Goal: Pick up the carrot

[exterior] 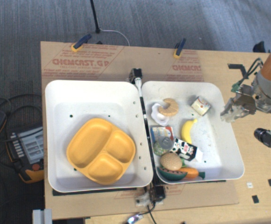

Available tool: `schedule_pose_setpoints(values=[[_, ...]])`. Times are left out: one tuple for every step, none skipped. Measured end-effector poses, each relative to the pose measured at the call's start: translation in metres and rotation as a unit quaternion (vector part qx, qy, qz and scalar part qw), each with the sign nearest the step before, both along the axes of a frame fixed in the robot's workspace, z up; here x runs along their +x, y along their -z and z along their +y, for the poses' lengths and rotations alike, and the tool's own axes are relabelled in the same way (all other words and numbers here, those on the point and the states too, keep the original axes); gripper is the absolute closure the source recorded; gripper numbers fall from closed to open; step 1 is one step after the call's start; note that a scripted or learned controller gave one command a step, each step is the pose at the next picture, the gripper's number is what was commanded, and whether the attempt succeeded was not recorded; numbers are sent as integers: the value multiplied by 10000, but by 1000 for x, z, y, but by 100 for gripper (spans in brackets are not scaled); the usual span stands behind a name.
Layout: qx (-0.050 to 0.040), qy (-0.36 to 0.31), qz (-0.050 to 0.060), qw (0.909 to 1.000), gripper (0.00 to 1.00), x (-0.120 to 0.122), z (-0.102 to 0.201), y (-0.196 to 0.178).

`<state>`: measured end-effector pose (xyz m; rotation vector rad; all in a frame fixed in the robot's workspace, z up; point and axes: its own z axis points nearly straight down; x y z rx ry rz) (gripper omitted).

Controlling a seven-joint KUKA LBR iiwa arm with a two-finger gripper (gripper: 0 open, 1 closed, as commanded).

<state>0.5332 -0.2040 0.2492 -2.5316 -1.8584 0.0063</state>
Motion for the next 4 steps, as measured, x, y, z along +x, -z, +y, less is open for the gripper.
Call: schedule_pose_setpoints(values=[[6, 486, -4, 9988, 100, -44, 37, 50], [-5, 1470, -18, 9891, 100, -50, 0, -55], [6, 1679, 0, 9858, 100, -50, 56, 67], [-7, 2990, -12, 9542, 100, -50, 5, -25]])
